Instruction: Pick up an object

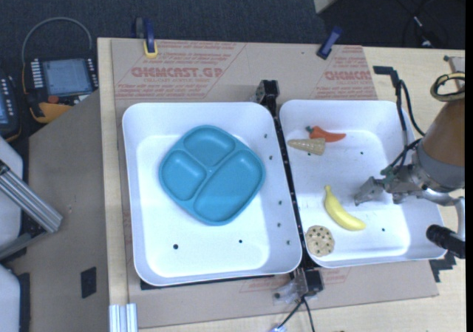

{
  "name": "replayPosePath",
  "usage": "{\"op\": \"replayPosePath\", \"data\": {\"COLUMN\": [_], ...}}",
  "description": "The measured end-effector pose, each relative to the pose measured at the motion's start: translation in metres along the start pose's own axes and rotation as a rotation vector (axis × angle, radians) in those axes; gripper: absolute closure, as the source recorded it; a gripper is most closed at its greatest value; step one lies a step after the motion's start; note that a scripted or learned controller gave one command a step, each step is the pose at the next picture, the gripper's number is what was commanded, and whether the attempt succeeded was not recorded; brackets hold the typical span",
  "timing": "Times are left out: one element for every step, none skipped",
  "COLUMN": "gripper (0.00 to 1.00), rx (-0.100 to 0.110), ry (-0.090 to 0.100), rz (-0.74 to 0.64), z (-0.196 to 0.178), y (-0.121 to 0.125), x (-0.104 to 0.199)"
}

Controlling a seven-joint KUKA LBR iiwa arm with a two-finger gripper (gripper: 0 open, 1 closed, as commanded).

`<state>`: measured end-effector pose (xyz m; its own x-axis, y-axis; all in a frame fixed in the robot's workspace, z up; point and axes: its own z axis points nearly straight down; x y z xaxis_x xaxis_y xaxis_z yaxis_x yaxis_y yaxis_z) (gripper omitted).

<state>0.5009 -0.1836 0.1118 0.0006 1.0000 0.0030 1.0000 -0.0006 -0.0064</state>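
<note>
my two-finger gripper (367, 194) sits low in the right white bin (369, 112), can't tell the jaw gap | curved yellow plastic banana (341, 212) just left-below my tips | plan: straddle its middle crosswise, then squeeze

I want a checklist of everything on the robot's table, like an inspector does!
Surface: cardboard-topped bench bearing a left bin and a right bin.
Job's things: banana, cookie, ice cream cone and carrot touching, all in the right bin.
Clutter: blue divided plate in the left bin.
Grippers: gripper low in the right bin, right of the banana.
Cables: black cable beside the right bin.
Surroundings: handheld screen, dark carpet.
</note>
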Motion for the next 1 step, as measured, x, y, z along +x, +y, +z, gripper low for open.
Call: {"op": "replayPosePath", "data": {"gripper": [1.0], "rx": [-0.007], "ry": [-0.004], "rz": [0.0], "z": [-0.013], "y": [0.0016], "x": [-0.0008]}}
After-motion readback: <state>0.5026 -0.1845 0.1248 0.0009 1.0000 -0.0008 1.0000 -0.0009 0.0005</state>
